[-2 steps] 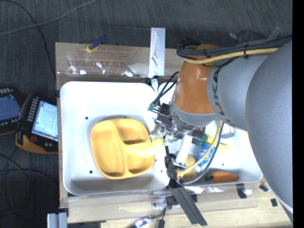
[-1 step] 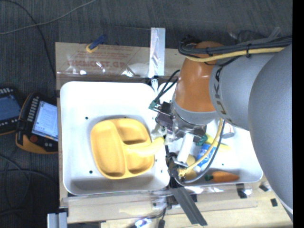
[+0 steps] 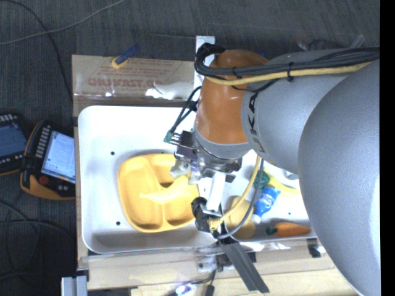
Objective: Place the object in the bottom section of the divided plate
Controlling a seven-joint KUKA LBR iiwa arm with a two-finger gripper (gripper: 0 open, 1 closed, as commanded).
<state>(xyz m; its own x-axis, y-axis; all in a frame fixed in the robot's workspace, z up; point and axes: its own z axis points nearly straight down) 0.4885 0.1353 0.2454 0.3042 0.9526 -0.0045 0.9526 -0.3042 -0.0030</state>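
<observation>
A yellow divided plate (image 3: 145,193) lies in the left white bin (image 3: 99,165), with raised ridges splitting it into sections. The parts of the plate that I can see hold nothing. My gripper (image 3: 183,169) hangs over the plate's right side, below the orange band of the arm, and the wrist hides that side of the plate. I see no object at the gripper's tip.
The right bin holds a blue bottle (image 3: 265,201), an orange carrot (image 3: 290,229), a green item (image 3: 262,179) and a tan item (image 3: 247,229), partly under the arm. Cardboard (image 3: 129,76) lies behind the left bin. A teach pendant (image 3: 49,159) sits on the floor at left.
</observation>
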